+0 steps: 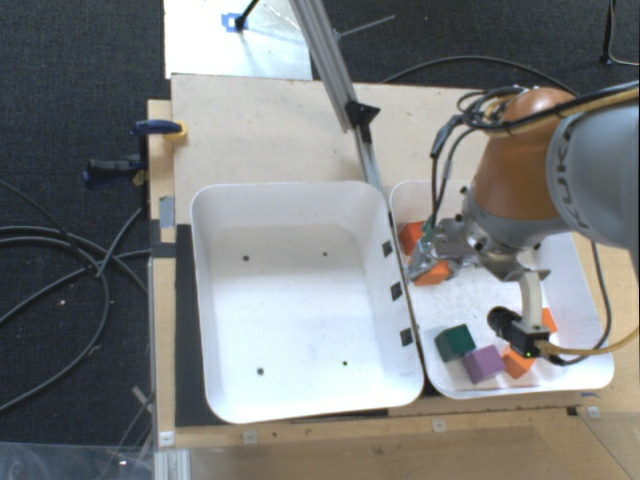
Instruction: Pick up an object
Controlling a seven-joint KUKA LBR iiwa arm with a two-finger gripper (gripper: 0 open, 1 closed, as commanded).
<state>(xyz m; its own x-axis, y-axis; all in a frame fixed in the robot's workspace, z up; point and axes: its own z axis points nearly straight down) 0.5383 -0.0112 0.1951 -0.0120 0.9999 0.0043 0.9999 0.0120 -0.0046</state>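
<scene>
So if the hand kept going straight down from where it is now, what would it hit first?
Most likely the orange block near the right bin's left wall, directly under the hand. Depth is hard to judge from this slanted view, so it may already be touching it.

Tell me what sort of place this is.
Most likely a robotics lab test bench. A grey and orange arm reaches over two white bins, the right one holding small coloured blocks. Clamps grip the plywood bench edge, and loose cables run over dark carpet.
</scene>
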